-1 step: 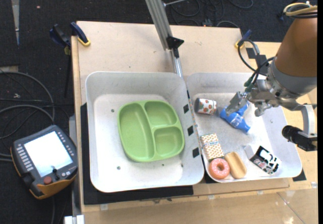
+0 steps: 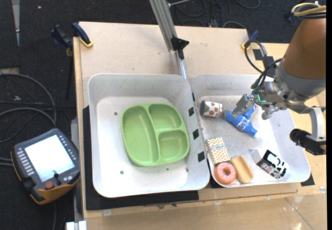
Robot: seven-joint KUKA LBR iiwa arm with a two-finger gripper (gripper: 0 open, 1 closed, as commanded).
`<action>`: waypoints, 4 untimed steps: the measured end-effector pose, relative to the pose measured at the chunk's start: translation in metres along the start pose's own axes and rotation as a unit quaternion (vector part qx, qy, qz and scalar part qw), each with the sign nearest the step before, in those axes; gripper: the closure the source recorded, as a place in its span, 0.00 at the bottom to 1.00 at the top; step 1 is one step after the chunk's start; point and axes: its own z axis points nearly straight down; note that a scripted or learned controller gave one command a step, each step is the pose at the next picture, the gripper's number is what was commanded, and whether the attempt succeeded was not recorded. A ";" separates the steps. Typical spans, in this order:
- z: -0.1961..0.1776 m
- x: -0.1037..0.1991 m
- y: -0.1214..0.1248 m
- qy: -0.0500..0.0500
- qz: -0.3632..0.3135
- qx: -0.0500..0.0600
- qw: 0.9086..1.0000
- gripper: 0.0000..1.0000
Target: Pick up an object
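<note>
Blue object, a crumpled-looking toy or pouch, lies right of centre in the right-hand bin, and the gripper is right on top of its upper end! Grey fingers splay to either side of that blue tip, jaws set fairly wide, so I'd call this a grasp lining up, not a hold; nothing is clamped between them that I can see. The arm leans in from the right edge of frame, wrist tilted down toward the bin floor, probably to straddle the object's narrow end. Just left sits a small patterned cup on its side. Lower down: a checkered packet, a pink donut, a bread roll, a black-and-white piece. Left of centre, a green divided plate rests in the other bin.
</note>
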 end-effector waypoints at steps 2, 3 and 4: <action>0.124 -0.008 -0.003 0.000 0.001 0.004 1.000 0.00; 0.172 -0.006 -0.001 0.002 0.001 -0.002 1.000 0.00; 0.159 -0.008 0.001 0.000 0.001 -0.006 1.000 1.00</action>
